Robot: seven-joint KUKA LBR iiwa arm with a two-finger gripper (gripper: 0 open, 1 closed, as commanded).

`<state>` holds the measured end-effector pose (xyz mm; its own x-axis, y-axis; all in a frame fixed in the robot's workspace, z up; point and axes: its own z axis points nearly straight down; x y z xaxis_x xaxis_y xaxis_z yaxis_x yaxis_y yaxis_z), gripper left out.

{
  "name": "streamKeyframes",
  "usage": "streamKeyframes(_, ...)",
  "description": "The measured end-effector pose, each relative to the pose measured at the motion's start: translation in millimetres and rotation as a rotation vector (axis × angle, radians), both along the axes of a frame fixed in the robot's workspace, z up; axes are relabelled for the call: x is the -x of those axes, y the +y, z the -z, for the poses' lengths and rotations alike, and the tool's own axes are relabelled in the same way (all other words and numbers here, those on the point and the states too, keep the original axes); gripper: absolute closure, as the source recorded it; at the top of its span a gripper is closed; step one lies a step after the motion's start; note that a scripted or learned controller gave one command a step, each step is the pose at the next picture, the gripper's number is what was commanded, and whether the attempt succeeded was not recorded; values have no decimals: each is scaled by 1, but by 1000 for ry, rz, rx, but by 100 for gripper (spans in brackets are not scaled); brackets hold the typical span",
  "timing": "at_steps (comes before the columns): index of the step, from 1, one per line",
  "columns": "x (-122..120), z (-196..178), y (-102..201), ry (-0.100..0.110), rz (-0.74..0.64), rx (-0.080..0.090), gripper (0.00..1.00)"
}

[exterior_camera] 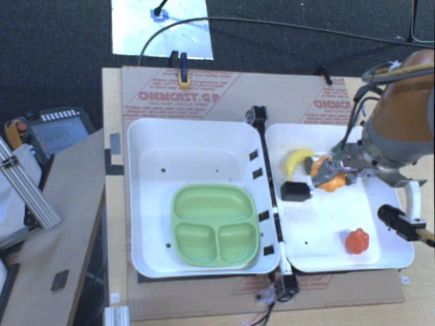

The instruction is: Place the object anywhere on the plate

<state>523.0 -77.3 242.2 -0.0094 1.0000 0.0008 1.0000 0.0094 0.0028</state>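
Objects: one banana [298, 160], one red pepper [356, 241], one plate [215, 224].

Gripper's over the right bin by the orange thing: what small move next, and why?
Probably lift a little to check the grasp. The gripper sits at the orange object beside the banana, but a hold isn't clear, and the plate lies in the left bin.

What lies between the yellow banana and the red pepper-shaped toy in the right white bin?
In the camera view, a small black block and bare bin floor lie between the yellow banana and the red pepper-shaped toy; the block sits just below the banana.
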Motion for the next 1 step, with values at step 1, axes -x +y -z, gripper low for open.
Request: streamKeyframes(1,-1,-5,50,0,0,0,100)
